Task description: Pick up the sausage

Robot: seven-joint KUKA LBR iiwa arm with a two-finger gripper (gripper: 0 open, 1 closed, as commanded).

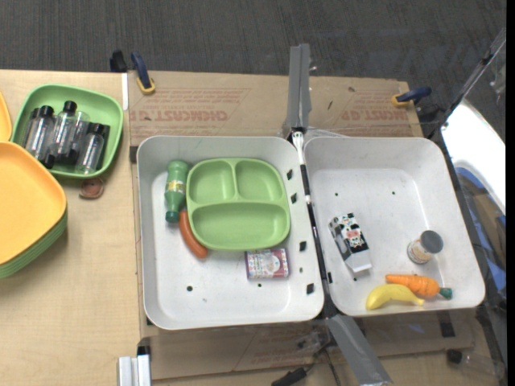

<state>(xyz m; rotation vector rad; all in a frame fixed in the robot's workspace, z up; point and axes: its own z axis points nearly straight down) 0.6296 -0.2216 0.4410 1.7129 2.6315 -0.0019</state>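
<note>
A metal bracket pokes out at the near edge of the worktop, below the seam where two shallow white bins meet. In the right bin, nearest the viewer, a yellow banana lies just beside an orange carrot with a green tip; the two look close enough to touch, though that is hard to confirm. A little farther back stands a small round jar with a grey lid, and to its left lies a small black-and-white carton, tilted. In the left bin, a small pink packet sits near the front, its print too small to read. Behind it a green divided plate with three compartments rests flat. The sausage, orange-red, lies at the plate's lower left corner, angled, with its inner end tucked partly under or against the plate's rim. Just above it a green bottle lies along the plate's left edge. To the far left, a stack of orange plates is cut off by the frame edge, and a green tray holds several dark-capped vials; their number is hard to make out. Clamps grip the cardboard at the back. The state of the arm's jaws cannot be told here.
</note>
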